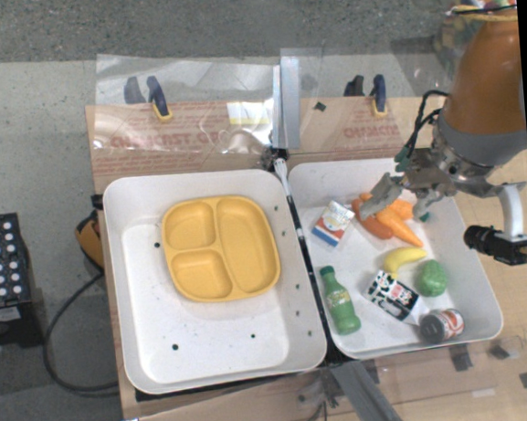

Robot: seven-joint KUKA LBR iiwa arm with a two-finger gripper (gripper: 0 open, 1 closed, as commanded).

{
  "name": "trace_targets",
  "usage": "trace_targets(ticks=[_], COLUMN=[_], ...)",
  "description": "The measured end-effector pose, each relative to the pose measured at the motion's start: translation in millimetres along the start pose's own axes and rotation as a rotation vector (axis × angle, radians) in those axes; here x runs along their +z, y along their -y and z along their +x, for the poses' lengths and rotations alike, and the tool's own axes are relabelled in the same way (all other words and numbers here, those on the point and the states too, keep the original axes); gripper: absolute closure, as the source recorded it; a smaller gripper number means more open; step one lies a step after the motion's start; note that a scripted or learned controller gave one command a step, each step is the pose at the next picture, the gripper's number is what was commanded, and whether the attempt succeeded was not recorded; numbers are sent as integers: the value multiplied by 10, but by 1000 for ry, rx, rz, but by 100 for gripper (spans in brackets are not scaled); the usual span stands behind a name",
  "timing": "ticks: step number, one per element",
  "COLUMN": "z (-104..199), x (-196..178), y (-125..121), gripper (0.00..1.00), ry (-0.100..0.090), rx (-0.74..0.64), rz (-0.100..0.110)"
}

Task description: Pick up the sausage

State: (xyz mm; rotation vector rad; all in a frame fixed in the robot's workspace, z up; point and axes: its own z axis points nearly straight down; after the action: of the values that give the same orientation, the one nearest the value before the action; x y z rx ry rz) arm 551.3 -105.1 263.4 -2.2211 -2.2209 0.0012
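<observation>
Orange-brown and elongated, the sausage [371, 205] is judged to be the piece lying in the right bin [488, 318], directly under the hand [407, 194] and touching the carrot [395, 224] just below it; the two are hard to separate by colour. The hand is seen with its fingers spread, one to each side of the sausage's near end, and nothing is pinched between them. A small carton [333, 224] lies just to the left of the hand. A banana [403, 258], a green ball [432, 277], a black-and-white pack [393, 294], a green bottle [339, 302] and a can [441, 325] are set farther below. For a sound grasp, the fingers should be centred across the sausage's width, kept clear of the carrot, lowered fully, and closed before any lift. The yellow tray [221, 247] in the left bin [137, 289] is well apart.
</observation>
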Motion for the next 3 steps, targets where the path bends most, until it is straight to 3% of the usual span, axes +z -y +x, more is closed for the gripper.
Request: trace_targets(ticks=[1, 2, 3], z=[-310, -399, -389], x=[887, 1614, 1499], y=[-523, -952, -967], gripper=[0, 0, 100], ry=[2, 5, 2], rx=[53, -10, -8], rz=[2, -16, -21])
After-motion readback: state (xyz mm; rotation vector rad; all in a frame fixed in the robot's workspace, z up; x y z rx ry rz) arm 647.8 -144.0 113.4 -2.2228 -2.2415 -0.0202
